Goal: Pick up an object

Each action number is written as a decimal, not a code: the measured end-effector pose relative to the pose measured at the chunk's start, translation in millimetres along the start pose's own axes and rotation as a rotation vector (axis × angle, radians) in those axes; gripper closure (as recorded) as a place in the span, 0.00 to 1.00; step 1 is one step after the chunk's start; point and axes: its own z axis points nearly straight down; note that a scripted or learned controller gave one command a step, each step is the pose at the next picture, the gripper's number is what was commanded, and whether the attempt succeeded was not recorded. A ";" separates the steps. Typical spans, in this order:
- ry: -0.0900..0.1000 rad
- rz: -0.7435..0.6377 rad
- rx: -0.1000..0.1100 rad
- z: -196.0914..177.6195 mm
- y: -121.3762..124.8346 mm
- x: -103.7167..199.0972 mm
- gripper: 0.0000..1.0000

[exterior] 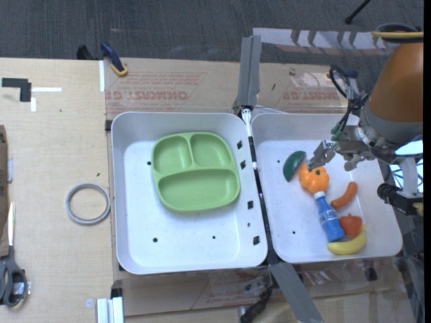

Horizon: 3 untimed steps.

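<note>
- Wooden counter (pixel 54 153) runs under everything, with printed cardboard under the bins and dark carpet beyond the far edge.
- Left white bin (pixel 135 247) carries a green divided plate (pixel 196 171), three compartments, lying flat toward the far middle of the bin.
- Right white bin (pixel 286 241) has all the small stuff, clustered at its right half.
- My arm comes in from the right, grey wrist under the orange band, reaching over the right bin's far right area.
- My fingers (pixel 326 153) sit just above the orange pumpkin-like toy (pixel 314 179), pointed down and left toward it. Can't tell how far apart they are; too small and blurred. Nothing visibly held between them.
- Green leaf-shaped piece (pixel 293 165) is just left of my fingers, touching or nearly touching the orange toy's top left.
- Blue and white bottle (pixel 329 218) lies slanted below the orange toy, cap end up against it.
- Orange carrot-like piece (pixel 344 195) lies right of the bottle, tilted.
- Small red item (pixel 351 224) sits beside the bottle's lower end, banana (pixel 347 244) under both at the near edge.
- Roll of tape (pixel 87 202) lies on the counter left of the bins, scissors (pixel 12 274) at the near left edge.
- Blue and yellow clamp (pixel 114 60) at the cardboard's far left corner.
</note>
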 end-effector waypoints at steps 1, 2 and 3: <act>-0.001 0.003 -0.004 110.4 54.1 -28.1 0.00; -0.001 0.006 -0.008 99.0 55.2 -29.5 1.00; -0.001 0.001 -0.002 20.5 60.1 77.1 1.00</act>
